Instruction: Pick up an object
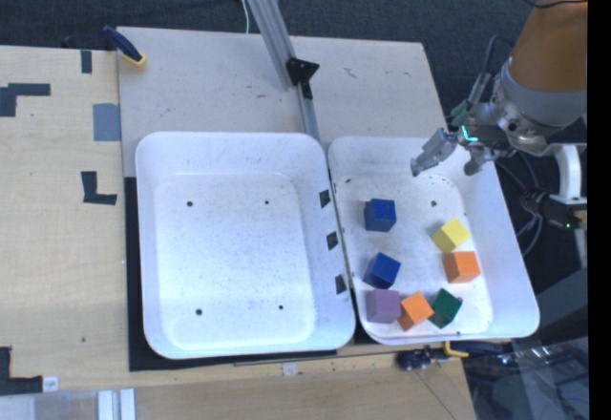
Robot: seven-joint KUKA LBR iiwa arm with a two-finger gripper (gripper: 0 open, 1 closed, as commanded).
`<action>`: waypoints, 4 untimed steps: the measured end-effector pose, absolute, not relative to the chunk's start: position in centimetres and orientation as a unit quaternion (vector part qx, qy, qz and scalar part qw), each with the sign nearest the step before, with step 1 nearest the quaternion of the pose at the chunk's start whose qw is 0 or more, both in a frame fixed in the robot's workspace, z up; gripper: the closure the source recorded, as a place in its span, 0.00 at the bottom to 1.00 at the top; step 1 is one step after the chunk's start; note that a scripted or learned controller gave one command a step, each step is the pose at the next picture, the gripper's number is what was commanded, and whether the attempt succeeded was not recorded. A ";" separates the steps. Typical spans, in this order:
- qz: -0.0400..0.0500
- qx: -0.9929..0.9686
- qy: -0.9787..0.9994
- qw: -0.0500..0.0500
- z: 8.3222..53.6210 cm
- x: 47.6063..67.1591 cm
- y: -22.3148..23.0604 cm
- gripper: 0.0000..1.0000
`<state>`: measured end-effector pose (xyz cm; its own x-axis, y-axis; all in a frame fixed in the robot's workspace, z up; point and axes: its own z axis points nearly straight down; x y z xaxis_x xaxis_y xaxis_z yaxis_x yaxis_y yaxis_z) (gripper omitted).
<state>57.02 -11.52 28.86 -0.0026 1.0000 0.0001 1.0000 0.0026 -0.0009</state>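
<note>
My gripper [449,158] hovers over the far right corner of the right bin [506,246], its two fingers spread open with nothing between them. Below it in that bin lie several small blocks: a blue cube [380,214] nearest the gripper, a second blue cube [384,269], a yellow block [451,235], an orange block [462,265], a purple block [384,304], another orange block [414,309] and a dark green block [444,307]. All of them rest on the bin floor, apart from the gripper.
The left bin [153,218] stands beside the right one, with black clips along their shared edge. A grey metal bar [272,17] slants down from the top to the bins' junction. A blue and yellow tool [124,45] lies on the bench at far left.
</note>
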 end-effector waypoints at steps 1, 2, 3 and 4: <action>0.003 -0.707 -0.708 0.003 22.6 57.5 -11.2 0.00; 0.003 -0.706 -0.708 0.003 16.8 57.9 -10.3 0.00; 0.003 -0.707 -0.708 0.003 10.5 58.3 -10.4 0.00; 0.001 -0.706 -0.708 0.002 11.8 58.4 -10.3 1.00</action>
<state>58.45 -10.28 11.83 -0.0028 1.0000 0.0014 1.0000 0.0028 -0.0041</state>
